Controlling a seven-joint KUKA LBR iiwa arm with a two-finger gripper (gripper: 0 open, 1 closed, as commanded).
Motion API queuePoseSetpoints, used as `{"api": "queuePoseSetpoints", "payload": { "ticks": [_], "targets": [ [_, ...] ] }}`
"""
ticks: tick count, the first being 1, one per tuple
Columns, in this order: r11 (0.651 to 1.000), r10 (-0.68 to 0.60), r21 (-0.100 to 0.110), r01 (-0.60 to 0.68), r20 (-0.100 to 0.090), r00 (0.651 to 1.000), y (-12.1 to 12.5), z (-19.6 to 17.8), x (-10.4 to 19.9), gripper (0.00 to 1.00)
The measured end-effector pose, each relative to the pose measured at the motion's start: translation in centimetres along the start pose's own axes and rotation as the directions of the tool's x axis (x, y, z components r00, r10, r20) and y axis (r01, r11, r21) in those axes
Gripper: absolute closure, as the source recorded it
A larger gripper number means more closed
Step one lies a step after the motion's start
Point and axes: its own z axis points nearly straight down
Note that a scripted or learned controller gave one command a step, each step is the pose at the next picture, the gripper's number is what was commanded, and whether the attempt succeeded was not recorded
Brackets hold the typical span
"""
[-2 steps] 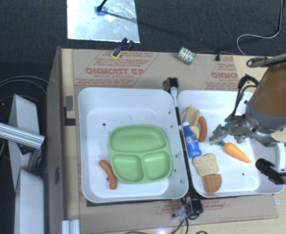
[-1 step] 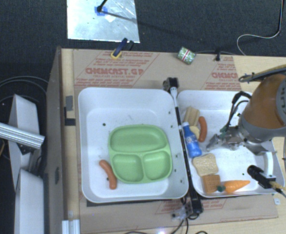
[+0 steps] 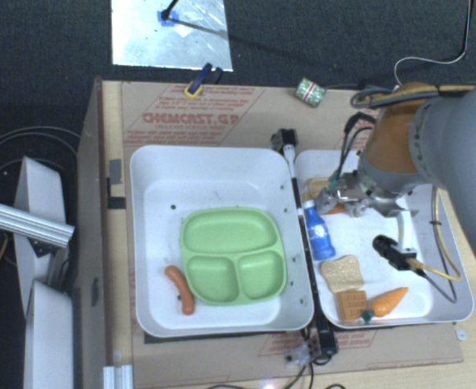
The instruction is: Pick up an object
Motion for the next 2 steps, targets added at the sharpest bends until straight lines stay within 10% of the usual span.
{"api": "queuePoseSetpoints", "payload": {
  "ticks": [1,2],
  "targets": [
    [1.0,-0.002,0.0,0.002,0.0,1.0,4.9,0.0,-1.4,0.0],
    [1.0,-0.005,0.001,0.005,0.001,1.0,4.9,-1.0,-1.5,1.0]
  ]
}}
